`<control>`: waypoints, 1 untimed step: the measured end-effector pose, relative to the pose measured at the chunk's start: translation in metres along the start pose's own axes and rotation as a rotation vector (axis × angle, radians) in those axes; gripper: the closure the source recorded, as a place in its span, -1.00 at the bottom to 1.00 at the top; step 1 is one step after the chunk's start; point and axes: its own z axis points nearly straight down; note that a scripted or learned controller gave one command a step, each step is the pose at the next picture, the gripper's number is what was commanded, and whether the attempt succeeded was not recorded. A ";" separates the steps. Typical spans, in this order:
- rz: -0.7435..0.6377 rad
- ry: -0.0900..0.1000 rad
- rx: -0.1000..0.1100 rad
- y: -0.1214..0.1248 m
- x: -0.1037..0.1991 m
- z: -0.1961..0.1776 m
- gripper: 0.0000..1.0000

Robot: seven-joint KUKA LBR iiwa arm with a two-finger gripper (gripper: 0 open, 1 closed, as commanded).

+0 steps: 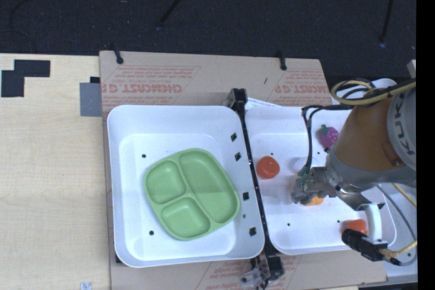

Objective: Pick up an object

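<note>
You're looking at two white bins: left bin (126,146) and right bin (285,139). One green divided plate (190,193) is lying in the left bin. In the right you're getting one orange round thing (268,167), one purple thing (329,136), one orange-and-white piece (363,222) and one small orange bit (314,200).

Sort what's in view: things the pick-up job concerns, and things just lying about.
Job:
tool low in the right bin
orange piece beside the tool
orange ball
purple object

Lying about:
green divided plate in the left bin
cardboard sheet underneath
</note>
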 end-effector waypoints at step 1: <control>-0.001 0.000 0.000 0.006 0.008 -0.052 1.00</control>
